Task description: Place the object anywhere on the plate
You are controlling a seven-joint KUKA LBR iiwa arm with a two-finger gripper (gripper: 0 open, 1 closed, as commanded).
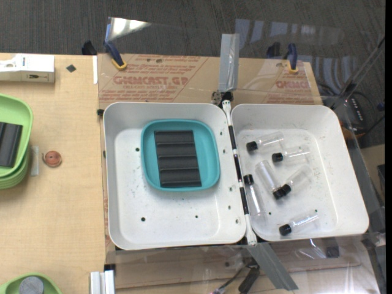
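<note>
A teal plate (pixel 210 158) with a dark ridged insert (pixel 178 158) lies in the left white bin (pixel 122 195). Several clear vials with black caps lie scattered in the right white bin (pixel 334 164): one near the top left (pixel 264 143), one beside it (pixel 289 155), one in the middle (pixel 290 184), one near the front (pixel 298 224). A capless clear tube (pixel 265 174) lies among them, and another vial (pixel 252 195) rests along the bin's left wall.
A green tray (pixel 15 143) sits at the far left of the wooden bench, with a small brown disc (pixel 52 158) beside it. A white box (pixel 26 70) lies at the back left. Clamped cardboard (pixel 159 78) stands behind the bins.
</note>
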